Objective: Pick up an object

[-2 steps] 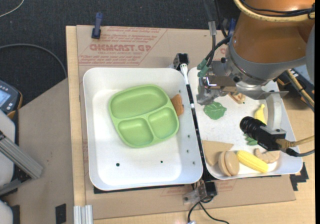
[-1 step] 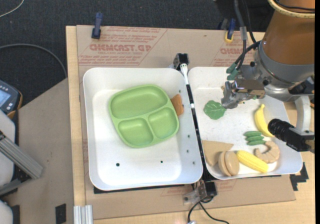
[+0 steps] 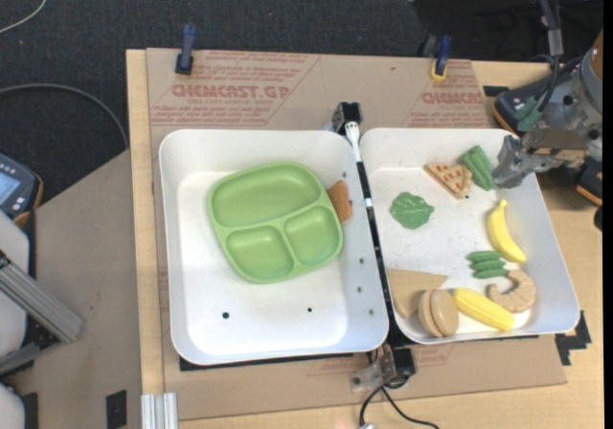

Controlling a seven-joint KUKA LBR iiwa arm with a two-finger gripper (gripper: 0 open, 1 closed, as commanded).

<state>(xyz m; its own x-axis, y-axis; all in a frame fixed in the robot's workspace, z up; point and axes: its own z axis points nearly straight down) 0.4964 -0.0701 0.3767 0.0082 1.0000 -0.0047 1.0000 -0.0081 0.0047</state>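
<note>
gripper (image 3: 510,171) sits at the upper right of the frame, over the top right corner of the right bin (image 3: 551,226). cannot tell whether it is open or closed; nothing is visibly gripped.

nearest candidate: the dark green wedge (image 3: 477,167), just left of the gripper and close to touching it in this view. its long axis runs from upper left to lower right. the waffle piece (image 3: 448,176) lies just left of the wedge. the banana (image 3: 504,232) lies below the gripper, long axis roughly top to bottom of the frame, slightly curved.

judgement: the wedge is the likeliest target; the move turns on a short shift toward frame left plus descent.

further off, lower in the same bin: green leaf (image 3: 412,211), bean pods (image 3: 488,264), corn cob (image 3: 484,309). green divided plate (image 3: 277,221) is in the left bin (image 3: 182,226), well apart.
</note>
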